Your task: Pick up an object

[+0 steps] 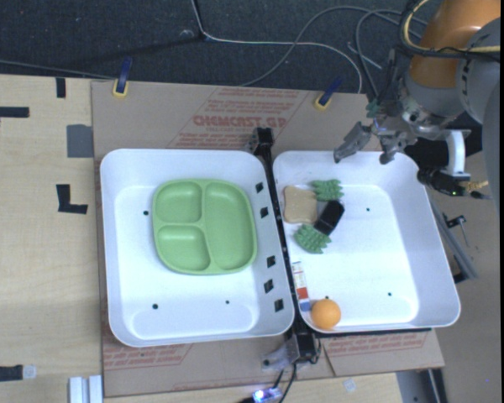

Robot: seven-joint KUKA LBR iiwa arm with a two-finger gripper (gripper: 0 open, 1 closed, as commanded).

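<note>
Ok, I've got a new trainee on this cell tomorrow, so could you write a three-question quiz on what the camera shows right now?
1. True or false: the green divided plate lies in the right bin.
2. Which thing lies nearest the right bin's front edge? A) orange ball B) tan sponge C) black block
3. Fill in: the hand hovers over the right bin's ____ rim, holding nothing.

Key
1. False; it lies in the left bin.
2. A
3. Far; its fingers stand apart with nothing between them.

Glossy white plastic bins (126,225), matt green plastic tray (205,227), cardboard underlay (227,116)
</note>
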